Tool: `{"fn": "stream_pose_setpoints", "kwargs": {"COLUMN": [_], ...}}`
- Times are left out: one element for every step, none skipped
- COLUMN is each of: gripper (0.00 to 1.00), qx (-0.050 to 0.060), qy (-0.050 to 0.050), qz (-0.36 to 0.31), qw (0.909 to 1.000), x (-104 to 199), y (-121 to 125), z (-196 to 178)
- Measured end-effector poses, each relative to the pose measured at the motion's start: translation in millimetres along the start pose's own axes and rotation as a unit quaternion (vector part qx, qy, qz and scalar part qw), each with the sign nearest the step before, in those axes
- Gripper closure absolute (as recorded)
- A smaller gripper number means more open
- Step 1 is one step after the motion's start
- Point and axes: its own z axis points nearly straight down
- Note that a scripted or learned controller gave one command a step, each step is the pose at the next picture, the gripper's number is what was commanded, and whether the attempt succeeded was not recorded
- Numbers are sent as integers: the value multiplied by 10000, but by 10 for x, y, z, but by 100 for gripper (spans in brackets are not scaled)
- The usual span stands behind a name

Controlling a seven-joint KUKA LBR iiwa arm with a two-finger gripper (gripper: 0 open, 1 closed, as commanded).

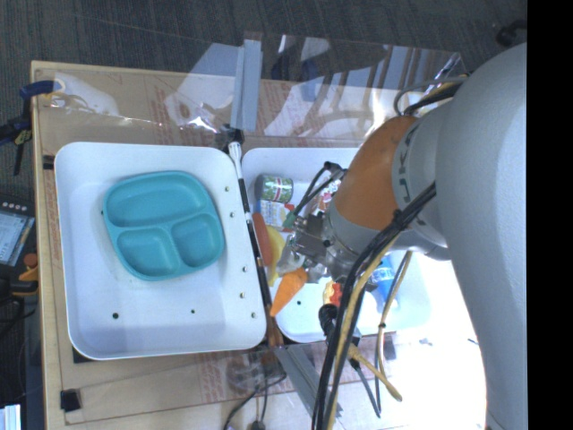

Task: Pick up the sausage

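Nearest to us is the grey arm (483, 177), whose bulk and orange band (376, 182) cover most of the right bin (295, 161). Below the band, the gripper (300, 251) sits low in that bin among cables; whether it is spread or closed we cannot tell, as the wrist hides its tips.

We take the sausage (260, 237) to be the slim reddish-orange piece lying along the right bin's left wall, just beside the divider between the bins. It runs roughly lengthwise along that wall, with a green-labelled can (275, 189) near its far end and an orange wedge-shaped piece (286, 292) near its close end. A yellow item (277, 240) lies against it on the gripper's side.

In the left bin (81, 312) rests a teal divided plate (163, 221), well apart from the work.

We judge the sausage to be light, smooth and somewhat slippery, probably a plastic toy, and liable to roll. A grasp across its middle, closing on the narrow width, seems best. The wall crowds one side, so one finger would need to slip between sausage and wall, or the piece may need nudging inward first.
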Motion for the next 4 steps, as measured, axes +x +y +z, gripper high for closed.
{"fn": "stream_pose_setpoints", "kwargs": {"gripper": [100,100,100,100], "qx": [-28,-36,-3,32], "qy": [-6,-10,-16,-31], "qz": [-1543,-2427,-799,-839], "qw": [9880,9701,9968,9965], "x": [451,1130,1253,1257], "y": [355,618,-84,-94], "z": [-13,-884,-458,-537]}}
